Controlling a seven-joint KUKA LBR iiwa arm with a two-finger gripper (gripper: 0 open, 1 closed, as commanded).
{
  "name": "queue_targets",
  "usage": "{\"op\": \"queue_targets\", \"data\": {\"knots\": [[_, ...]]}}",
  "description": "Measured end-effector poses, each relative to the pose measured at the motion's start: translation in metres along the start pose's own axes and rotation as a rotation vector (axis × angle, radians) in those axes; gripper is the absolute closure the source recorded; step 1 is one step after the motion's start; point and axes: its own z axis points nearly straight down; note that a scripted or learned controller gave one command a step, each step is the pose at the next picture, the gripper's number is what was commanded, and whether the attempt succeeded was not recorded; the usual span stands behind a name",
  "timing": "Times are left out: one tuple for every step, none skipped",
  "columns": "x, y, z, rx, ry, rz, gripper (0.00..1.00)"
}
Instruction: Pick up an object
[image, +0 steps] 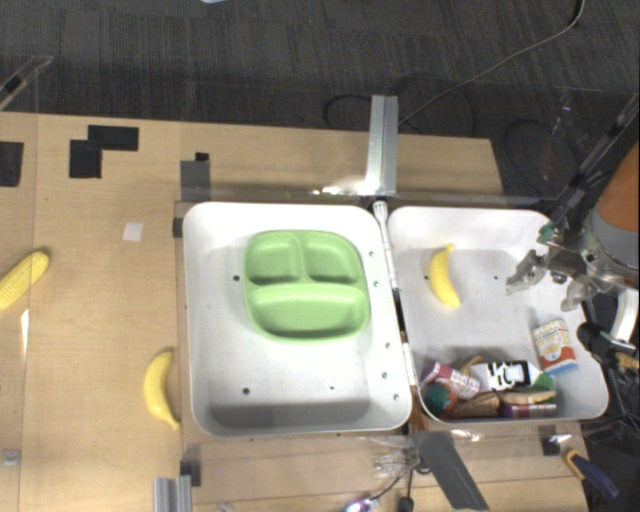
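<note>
In the right bin (470, 235), a yellow banana (443, 277) lies near the left wall. A small white and orange carton (553, 343) sits by the right wall. Along the front wall lies a heap of several small packaged items (488, 386). My gripper (543, 289) hangs over the right side of this bin, just above the carton and well right of the banana. Its fingers are spread open with nothing between them.
The left bin (215, 330) holds a green divided plate (303, 283). On the bench to the left lie a second banana (160, 386) and a yellow corn cob (22, 280). A metal post (383, 145) stands behind the gap between the bins.
</note>
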Motion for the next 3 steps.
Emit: {"op": "queue_targets", "data": {"knots": [[0.084,0.029,0.098,0.0,0.002,-0.262,0.0],[0.086,0.03,0.087,-0.004,0.004,-0.264,1.0],[0.132,0.041,0.009,-0.003,0.002,-0.298,1.0]]}}
